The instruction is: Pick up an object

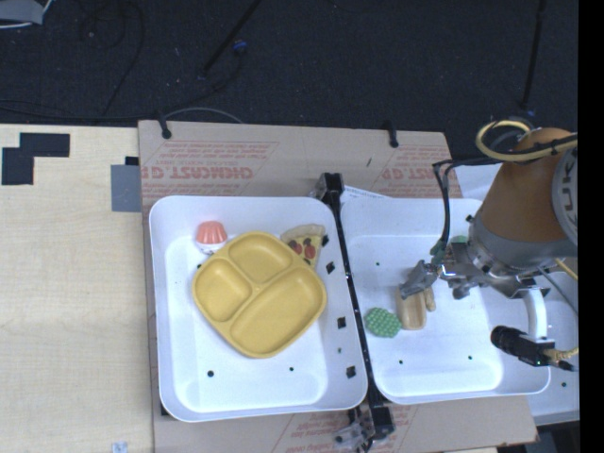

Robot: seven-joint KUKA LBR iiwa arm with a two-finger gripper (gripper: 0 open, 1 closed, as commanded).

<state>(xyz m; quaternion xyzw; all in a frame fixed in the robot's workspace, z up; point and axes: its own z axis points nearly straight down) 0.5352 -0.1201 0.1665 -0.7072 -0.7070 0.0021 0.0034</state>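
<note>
You see the gripper (416, 286) low in the right bin (453, 371), at the upper end of a tan, bread-like piece (413, 311), and you cannot tell whether it is clenched or released, or whether it has that piece. Touching the tan piece on its left lies a green round object (382, 322). In the left bin (189, 385) you have a yellow divided plate (260, 293), with a pink cupcake (211, 235) and a pizza slice (305, 243) along its upper edge.
</note>
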